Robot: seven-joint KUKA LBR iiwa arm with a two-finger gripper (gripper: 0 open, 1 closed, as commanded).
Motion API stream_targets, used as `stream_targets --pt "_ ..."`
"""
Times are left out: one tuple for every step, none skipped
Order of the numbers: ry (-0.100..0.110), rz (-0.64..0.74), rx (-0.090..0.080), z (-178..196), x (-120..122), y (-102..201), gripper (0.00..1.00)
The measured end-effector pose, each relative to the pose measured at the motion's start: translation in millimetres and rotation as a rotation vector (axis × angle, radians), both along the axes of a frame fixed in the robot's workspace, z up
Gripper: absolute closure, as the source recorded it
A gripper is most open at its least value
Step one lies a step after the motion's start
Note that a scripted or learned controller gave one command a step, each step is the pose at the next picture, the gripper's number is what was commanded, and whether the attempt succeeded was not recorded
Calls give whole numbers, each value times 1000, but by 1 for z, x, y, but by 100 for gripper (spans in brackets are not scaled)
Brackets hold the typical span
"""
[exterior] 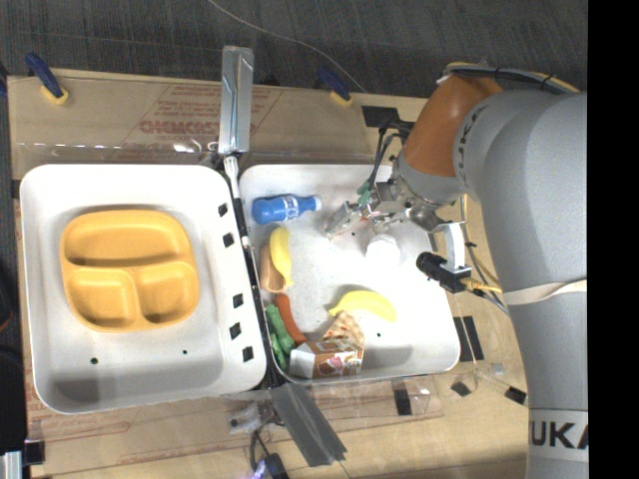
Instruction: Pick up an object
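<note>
A: Two white bins side by side on the bench, left bin (40,297) and right bin (439,337).

B: In the left bin, one thing: a yellow divided tray (128,265), three compartments, sitting toward the far-left part, flat.

A: In the right bin, several. One blue bottle (285,208) lying on its side near the far-left corner, cap pointing toward the middle. Two bananas: one banana (281,254) along the left wall, just below the bottle; a second banana (363,304) nearer the near-right part, curved.

B: Along the left wall toward the near edge, one orange-red carrot-like piece (288,315) and one green item (277,333) beside it, touching or nearly so. Hard to tell which.

A: At the near edge, one printed snack packet (334,352), partly under the second banana's end.

B: Gripper (367,213) low over the far-right part of the right bin, grey arm with orange band (439,133) reaching in from the right. Fingers hard to read against the white floor; open or closed, cannot tell. Nothing visible between them.

A: One small white object (381,249) just beside the gripper, toward the near side. Shape unclear.

B: Bottle apart from the gripper, to its left.
</note>
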State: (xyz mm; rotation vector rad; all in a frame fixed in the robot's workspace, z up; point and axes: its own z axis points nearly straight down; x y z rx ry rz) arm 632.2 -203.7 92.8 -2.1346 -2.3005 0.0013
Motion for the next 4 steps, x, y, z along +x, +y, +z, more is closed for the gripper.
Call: stream_targets --pt "-5 119 -3 42 13 -4 0" --pt "14 208 2 -4 21 44 0" --pt "-7 445 -5 72 4 0 0" --pt "-4 588 -2 7 25 95 0"
